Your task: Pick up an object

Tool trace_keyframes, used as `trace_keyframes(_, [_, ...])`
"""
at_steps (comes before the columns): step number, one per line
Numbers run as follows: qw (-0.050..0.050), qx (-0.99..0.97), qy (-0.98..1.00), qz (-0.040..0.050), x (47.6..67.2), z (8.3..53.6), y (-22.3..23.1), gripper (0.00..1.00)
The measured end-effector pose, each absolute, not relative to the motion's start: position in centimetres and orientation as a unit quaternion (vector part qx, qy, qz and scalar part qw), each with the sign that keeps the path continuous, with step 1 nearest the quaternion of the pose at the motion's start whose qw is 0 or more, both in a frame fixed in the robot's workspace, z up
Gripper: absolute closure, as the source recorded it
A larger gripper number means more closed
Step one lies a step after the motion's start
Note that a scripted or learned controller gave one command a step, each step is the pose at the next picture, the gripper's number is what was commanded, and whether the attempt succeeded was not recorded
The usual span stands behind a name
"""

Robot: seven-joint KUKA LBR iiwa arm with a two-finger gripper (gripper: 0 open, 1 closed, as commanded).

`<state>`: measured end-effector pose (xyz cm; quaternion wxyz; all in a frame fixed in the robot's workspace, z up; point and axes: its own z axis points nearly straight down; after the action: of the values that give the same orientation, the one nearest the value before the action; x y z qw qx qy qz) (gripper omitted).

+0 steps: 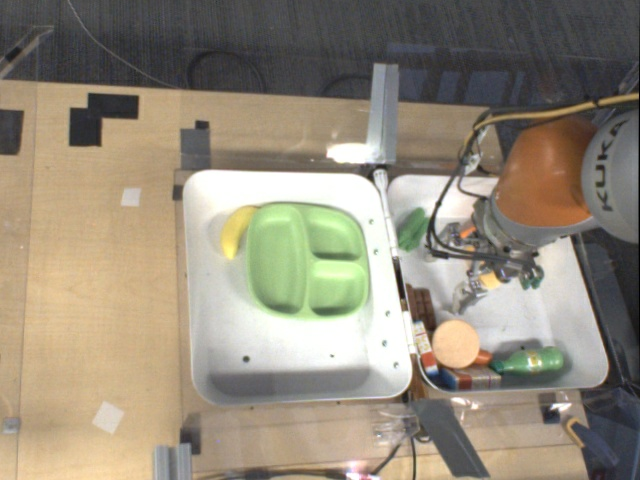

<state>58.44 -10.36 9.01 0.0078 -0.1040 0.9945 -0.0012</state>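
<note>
Gripper (480, 286) over right bin (590, 313), jaw state impossible to tell; green bottle (528, 362) against near wall; bare floor beside.

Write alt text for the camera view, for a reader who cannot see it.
A grey arm with an orange band reaches from the right over the right bin, its pincer above a tan disc and a green bottle. The left bin holds a green divided tray beside a banana.

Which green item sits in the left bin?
The green divided tray, beside the banana. The green bottle and the small green object lie in the right bin.
</note>
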Motion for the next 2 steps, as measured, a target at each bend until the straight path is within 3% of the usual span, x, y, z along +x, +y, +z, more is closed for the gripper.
trace_keyframes(1, [0.017, -0.107, 0.994, -0.0026, 59.0, 10.6, -10.2, 1.0])
trace_keyframes(2, [0.008, -0.098, 0.995, -0.0048, 57.8, 18.7, -21.2, 1.0])
